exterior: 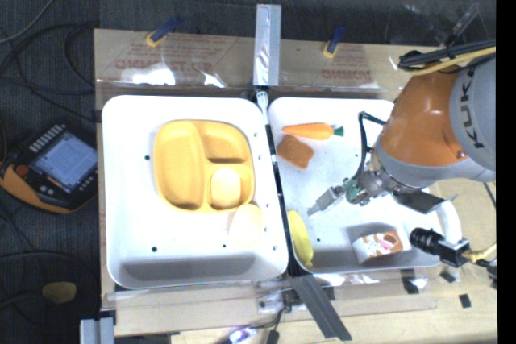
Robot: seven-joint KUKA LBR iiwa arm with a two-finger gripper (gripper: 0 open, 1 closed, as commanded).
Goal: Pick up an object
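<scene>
Two white bins sit side by side on the bench; the left bin (121, 173) has a yellow tray (197, 165) lying in it, with three parts, and a pale round thing (226, 188) rests in the tray's lower right part; just below the tray, by the wall between the bins, lies a pale cream lump (246, 217).

The right bin (322, 165) holds the small toys; a toy carrot (309, 130) lies flat near the top wall, with its green end pointing right; just below it, and close to it, sits an orange-brown chunk (294, 151); a yellow banana-like thing (300, 239) lies along the bottom left corner, against the wall; a little carton (377, 246) with a red and white label lies near the bottom wall, more to the right.

The arm (427, 133) comes in from the right and covers the right side of this bin; its gripper (322, 202) points down and left over the bare middle of the bin floor; nothing is between its fingers, and I cannot tell if they are spread or pinched; the carrot and the chunk are up and left of it, the carton is down and right.

Outside, a black and orange handset (50, 169) lies on the dark floor to the left; two blue and yellow clips (164, 31) hold the sheet at the back.
</scene>
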